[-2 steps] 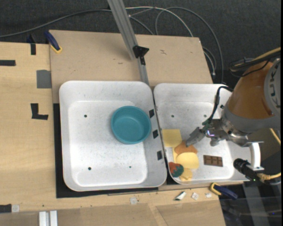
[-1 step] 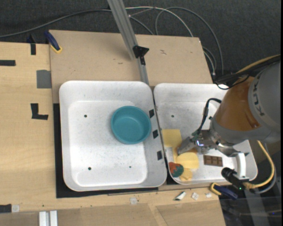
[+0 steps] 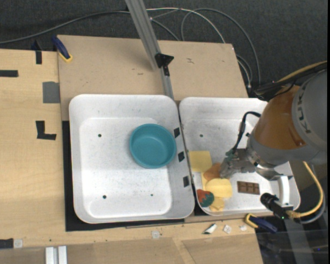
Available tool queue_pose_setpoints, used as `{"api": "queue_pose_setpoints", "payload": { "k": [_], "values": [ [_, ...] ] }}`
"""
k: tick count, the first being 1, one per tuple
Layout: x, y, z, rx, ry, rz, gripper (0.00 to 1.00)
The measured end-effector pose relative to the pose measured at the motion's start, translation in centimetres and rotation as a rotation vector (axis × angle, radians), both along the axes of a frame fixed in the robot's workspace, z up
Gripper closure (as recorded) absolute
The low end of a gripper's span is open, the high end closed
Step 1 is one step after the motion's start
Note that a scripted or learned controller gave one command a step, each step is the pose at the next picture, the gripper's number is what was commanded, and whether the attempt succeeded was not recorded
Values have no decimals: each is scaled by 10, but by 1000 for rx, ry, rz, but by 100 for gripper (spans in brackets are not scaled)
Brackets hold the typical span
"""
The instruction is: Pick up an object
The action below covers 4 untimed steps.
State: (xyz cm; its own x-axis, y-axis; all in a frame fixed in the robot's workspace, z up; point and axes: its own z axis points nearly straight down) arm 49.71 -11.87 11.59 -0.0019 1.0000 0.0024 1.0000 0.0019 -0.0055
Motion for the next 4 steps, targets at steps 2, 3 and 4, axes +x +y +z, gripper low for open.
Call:
{"api": "queue_pose_setpoints", "payload": {
  "k": [2, 3, 4],
  "values": [
    [-5, 8, 112, -3, -9, 0, 100],
    [-4, 9, 157, -3, -9, 0, 100],
    [9, 54, 157, -1, -4, 4, 100]
  ]
}}
